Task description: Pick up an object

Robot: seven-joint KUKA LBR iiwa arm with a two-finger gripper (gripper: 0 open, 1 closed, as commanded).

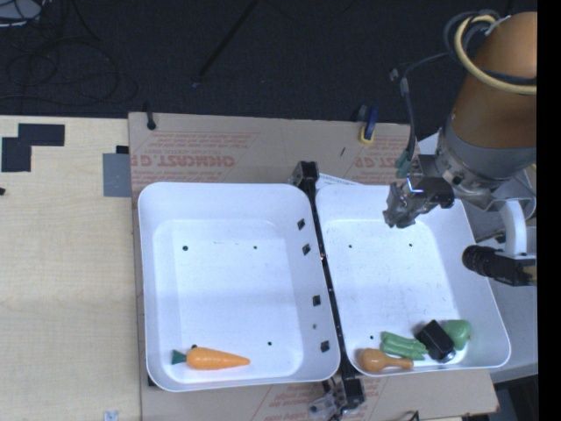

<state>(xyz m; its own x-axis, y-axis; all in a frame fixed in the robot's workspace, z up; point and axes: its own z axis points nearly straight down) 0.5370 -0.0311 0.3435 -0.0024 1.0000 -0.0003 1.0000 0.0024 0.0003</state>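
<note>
1. I look down on a bench with pale wood at nine o'clock and a brown cardboard sheet (263, 152) printed with red lettering under two shallow white bins; the floor beyond, at twelve o'clock, is dark and strewn with black cables.
2. The left bin (223, 200) holds an orange carrot (216, 358) near its seven o'clock corner, lying flat, tip toward three o'clock.
3. The right bin (386, 279) holds a cluster at its five o'clock corner: a tan pear-shaped piece (382, 361), a green piece (405, 346), a black block (436, 339), and a green leafy piece (458, 330), all close together.
4. My gripper (401, 210) hangs over the right bin's twelve o'clock edge, well apart from the cluster; I cannot tell how its jaws stand.
</note>
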